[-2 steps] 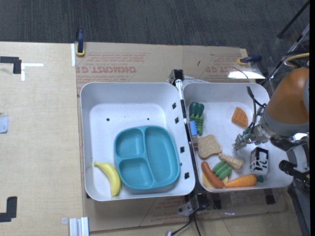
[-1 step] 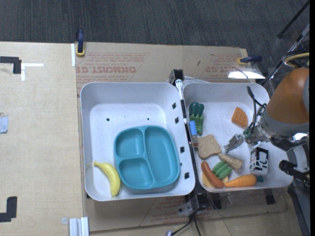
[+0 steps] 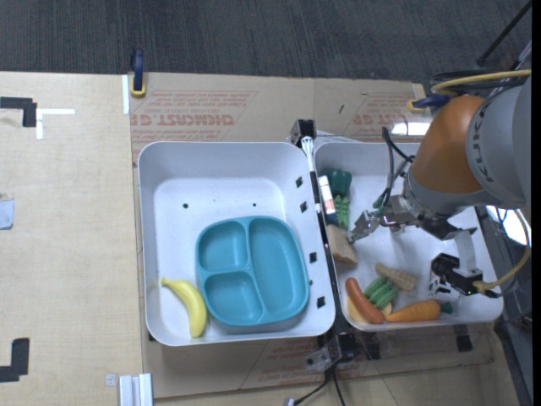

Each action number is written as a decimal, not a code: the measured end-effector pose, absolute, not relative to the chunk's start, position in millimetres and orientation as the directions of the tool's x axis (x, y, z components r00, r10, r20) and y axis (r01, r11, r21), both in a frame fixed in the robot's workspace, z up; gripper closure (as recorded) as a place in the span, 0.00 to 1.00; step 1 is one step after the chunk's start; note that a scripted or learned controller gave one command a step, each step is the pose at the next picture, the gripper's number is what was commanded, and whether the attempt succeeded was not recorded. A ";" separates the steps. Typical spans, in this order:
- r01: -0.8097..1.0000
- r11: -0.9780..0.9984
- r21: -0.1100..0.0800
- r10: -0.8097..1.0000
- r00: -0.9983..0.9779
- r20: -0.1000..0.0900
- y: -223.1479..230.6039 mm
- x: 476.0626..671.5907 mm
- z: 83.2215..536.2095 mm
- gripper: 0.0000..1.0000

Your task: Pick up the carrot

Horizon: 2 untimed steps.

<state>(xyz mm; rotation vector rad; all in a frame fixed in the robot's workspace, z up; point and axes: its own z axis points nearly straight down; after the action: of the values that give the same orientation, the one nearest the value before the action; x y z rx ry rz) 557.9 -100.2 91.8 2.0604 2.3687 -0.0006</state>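
One gripper (image 3: 369, 223), fingers apart and empty, hovered above the long orange carrot (image 3: 414, 312); it should descend squarely, straddling its middle.

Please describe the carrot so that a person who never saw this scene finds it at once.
Look in the right white bin, along its near wall. The carrot lies there on its side, right of a red-orange sausage and green pods. It alone is bright orange, tapered, with a small green tip.

carrot (image 3: 413, 312) orange; banana (image 3: 191, 304) yellow; divided plate (image 3: 252, 271) teal; bins (image 3: 169, 184) white; sausage (image 3: 363, 303) red-orange
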 end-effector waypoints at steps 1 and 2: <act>0.961 0.277 -0.001 0.961 -0.277 0.000 -110.5 522.8 91.9 0.00; 0.865 0.502 0.001 0.865 -0.502 0.000 -117.7 478.8 92.1 0.00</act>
<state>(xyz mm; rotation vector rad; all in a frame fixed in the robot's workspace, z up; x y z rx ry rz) 478.8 -117.7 92.1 1.5681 2.7222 0.0012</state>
